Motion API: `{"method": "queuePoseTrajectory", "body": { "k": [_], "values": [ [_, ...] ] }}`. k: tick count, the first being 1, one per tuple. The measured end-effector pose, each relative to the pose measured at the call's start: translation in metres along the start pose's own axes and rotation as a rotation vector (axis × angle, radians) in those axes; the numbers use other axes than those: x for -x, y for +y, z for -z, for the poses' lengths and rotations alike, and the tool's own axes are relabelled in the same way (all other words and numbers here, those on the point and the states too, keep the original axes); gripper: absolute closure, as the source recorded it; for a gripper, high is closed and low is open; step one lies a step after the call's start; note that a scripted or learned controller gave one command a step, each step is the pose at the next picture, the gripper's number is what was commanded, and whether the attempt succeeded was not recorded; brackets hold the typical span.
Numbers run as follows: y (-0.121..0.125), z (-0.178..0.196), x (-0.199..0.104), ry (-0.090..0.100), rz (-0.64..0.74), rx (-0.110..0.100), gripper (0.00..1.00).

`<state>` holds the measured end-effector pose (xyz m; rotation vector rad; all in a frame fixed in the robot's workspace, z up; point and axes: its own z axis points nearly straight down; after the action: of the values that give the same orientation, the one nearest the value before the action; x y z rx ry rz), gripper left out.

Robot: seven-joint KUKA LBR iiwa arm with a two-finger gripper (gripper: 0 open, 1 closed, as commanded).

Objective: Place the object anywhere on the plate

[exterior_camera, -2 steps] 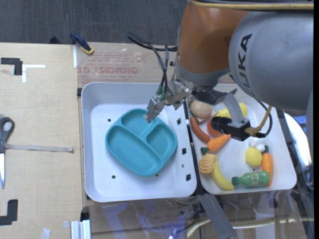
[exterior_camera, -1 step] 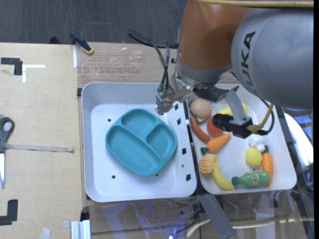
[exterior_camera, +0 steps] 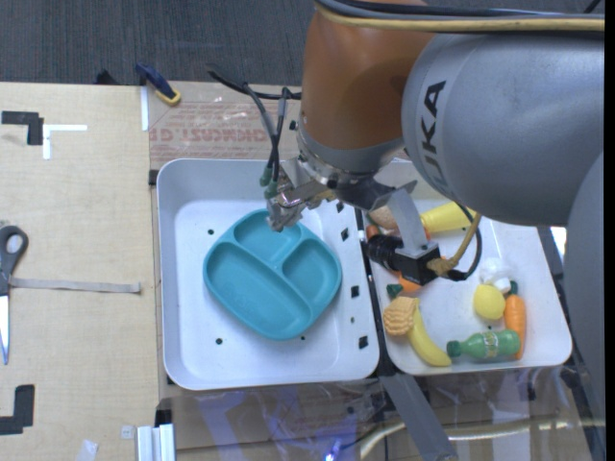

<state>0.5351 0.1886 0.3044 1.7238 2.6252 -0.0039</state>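
A teal divided plate [exterior_camera: 274, 281] lies tilted in the left white bin [exterior_camera: 183, 286]. My gripper [exterior_camera: 280, 215] hangs from the big grey and orange arm, right over the plate's far rim near its top corner. Its tip is small and dark against the plate, and I cannot make out anything held in it. Toy foods lie in the right bin [exterior_camera: 543, 257]: a banana [exterior_camera: 426, 339], a lemon [exterior_camera: 488, 302], a carrot [exterior_camera: 516, 317], a green bottle [exterior_camera: 485, 345] and a tan ridged piece [exterior_camera: 401, 313].
The arm's body covers the far part of the right bin and some of its contents; a yellow piece [exterior_camera: 444, 219] peeks out beneath it. Scissors [exterior_camera: 8, 257] lie on the cardboard bench at the left, outside the bins.
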Motion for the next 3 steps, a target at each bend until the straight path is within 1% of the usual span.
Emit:
{"method": "queuePoseTrajectory", "body": {
  "k": [1,2,3],
  "values": [
    [0.012,-0.034,-0.027,0.001,0.033,-0.001,1.0],
    [0.006,-0.143,-0.031,0.001,0.237,-0.001,1.0],
    [-0.049,-0.068,-0.019,0.001,0.317,0.002,1.0]
  ]
}}
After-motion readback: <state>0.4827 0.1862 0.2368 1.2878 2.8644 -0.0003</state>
